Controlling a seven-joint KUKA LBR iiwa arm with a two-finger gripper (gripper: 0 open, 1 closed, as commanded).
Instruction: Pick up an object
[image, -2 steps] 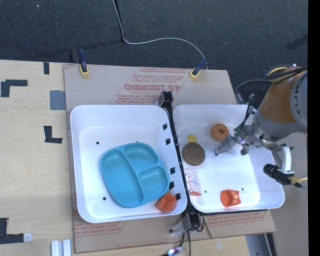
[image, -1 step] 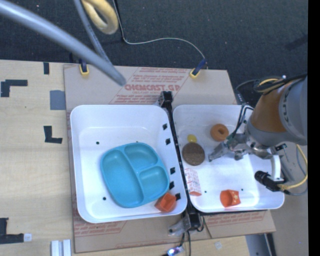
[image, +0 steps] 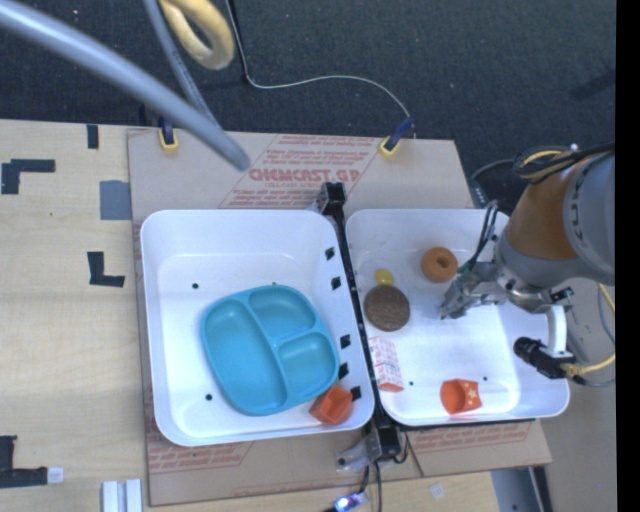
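— So, where's the claw (image: 458, 303)?
— Low in the right bin (image: 520, 400), near its middle. Whether its fingers are apart or together I cannot tell; they are too small and dark. Nothing shows between them.
— What lies closest?
— An orange ring-shaped doughnut (image: 438, 264), just up and left of the claw, apart from it. Further left sits a brown round cookie (image: 387, 307), with a small yellow piece (image: 384, 277) just above it.
— And lower down?
— A red-orange block (image: 460, 396) near the bin's front wall, and a white carton with red print (image: 385, 363) against the divider.
— The left bin (image: 170, 250)?
— A blue three-part tray (image: 268, 347) lies flat in it; an orange-red lump (image: 333, 404) sits at its lower right corner.
— Beneath all that?
— Printed cardboard (image: 300, 175) on the wooden desk (image: 60, 330).
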